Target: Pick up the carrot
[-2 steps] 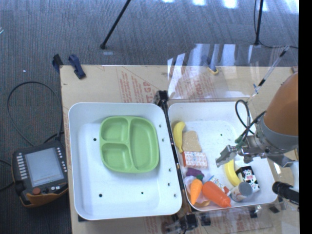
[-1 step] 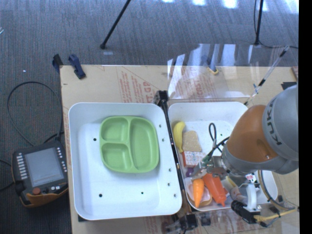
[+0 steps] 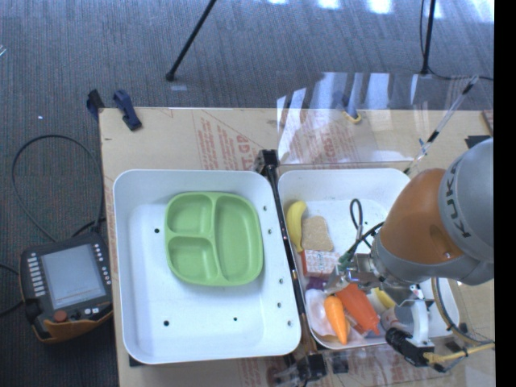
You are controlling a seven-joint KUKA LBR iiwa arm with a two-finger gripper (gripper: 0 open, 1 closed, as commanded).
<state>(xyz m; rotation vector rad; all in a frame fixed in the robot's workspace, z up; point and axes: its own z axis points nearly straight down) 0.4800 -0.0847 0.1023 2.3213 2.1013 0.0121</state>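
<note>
The carrot (image 3: 335, 318), a smooth orange cone, lies in the right bin (image 3: 379, 182) near its front edge, touching a longer, darker orange piece (image 3: 359, 307). The gripper (image 3: 355, 271) hangs just above them; the state of its fingers I cannot tell. A green plastic plate (image 3: 214, 238) with three compartments sits in the left bin (image 3: 145, 329).

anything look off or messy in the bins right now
Nothing looks spilled or damaged. The green three-compartment plate sits slightly askew in the left white bin. The food is crowded in the right white bin: the orange carrot lies among a yellow banana and a tan cracker, under the arm.
</note>
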